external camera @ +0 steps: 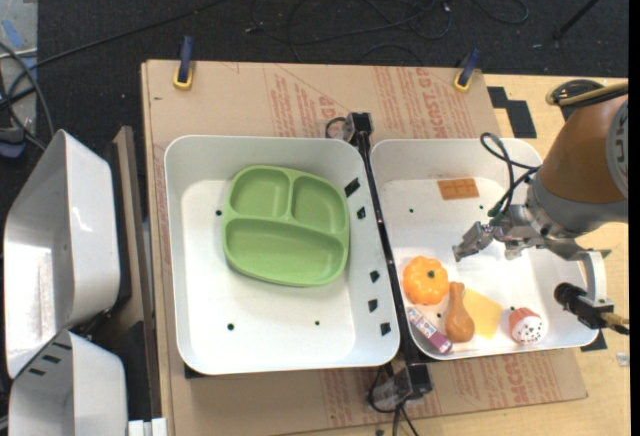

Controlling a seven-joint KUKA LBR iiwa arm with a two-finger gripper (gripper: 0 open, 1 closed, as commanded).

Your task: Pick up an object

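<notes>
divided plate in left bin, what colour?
Light green divided plate, plain, no pattern; seen in the camera view.

On the worktop (pixel 300 89) two bins sit side by side, touching along a middle divider. The left bin (pixel 195 324) holds a divided plate (pixel 287 226), set toward its back and centre. In the right bin (pixel 420 159), a flat card (pixel 458 188) lies near the back wall. Toward the front, a toy pumpkin (pixel 425 280) sits near the divider; just right of it a drumstick (pixel 458 314) lies over a cheese wedge (pixel 484 314). A small tube (pixel 428 328) lies at the front left corner, and a spotted ball (pixel 525 325) sits right of the wedge. The end effector (pixel 478 242) hovers behind the drumstick.
</notes>
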